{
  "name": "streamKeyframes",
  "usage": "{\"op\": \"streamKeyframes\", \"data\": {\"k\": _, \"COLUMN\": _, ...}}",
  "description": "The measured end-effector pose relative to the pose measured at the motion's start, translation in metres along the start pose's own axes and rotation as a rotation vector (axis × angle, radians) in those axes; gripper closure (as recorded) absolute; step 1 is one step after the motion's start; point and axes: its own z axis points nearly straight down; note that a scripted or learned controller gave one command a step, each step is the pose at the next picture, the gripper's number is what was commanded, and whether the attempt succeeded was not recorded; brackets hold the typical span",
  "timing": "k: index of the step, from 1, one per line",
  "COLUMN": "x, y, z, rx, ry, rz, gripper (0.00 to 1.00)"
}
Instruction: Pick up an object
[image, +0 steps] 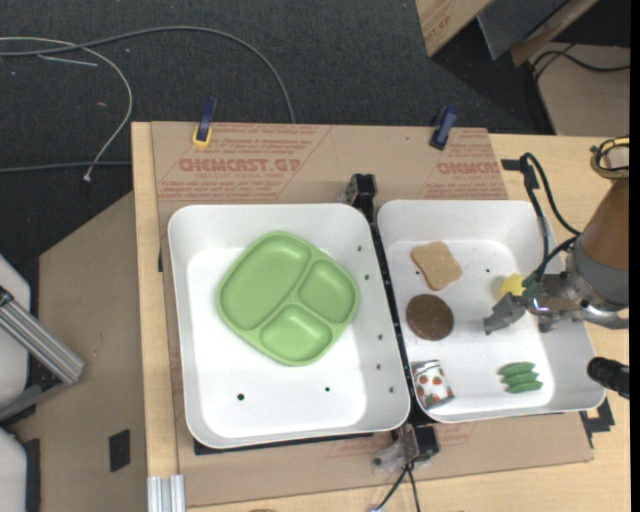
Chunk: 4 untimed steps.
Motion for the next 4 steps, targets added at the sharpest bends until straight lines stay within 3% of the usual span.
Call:
{"op": "streamKeyframes", "data": {"k": 1, "x": 0.0, "y": 0.0, "z": 0.042, "rx": 0.0, "ry": 0.001, "rz": -0.001, "gripper": 0.0}}
{"op": "streamKeyframes", "data": {"k": 2, "x": 0.0, "y": 0.002, "z": 0.029, "rx": -0.006, "ry": -0.001, "rz": 0.0, "gripper": 1.0}}
{"op": "streamKeyframes", "data": {"k": 4, "x": 0.0, "y": -0.004, "z": -0.093, "rx": -0.014, "ry": -0.006, "rz": -0.003, "gripper": 1.0}}
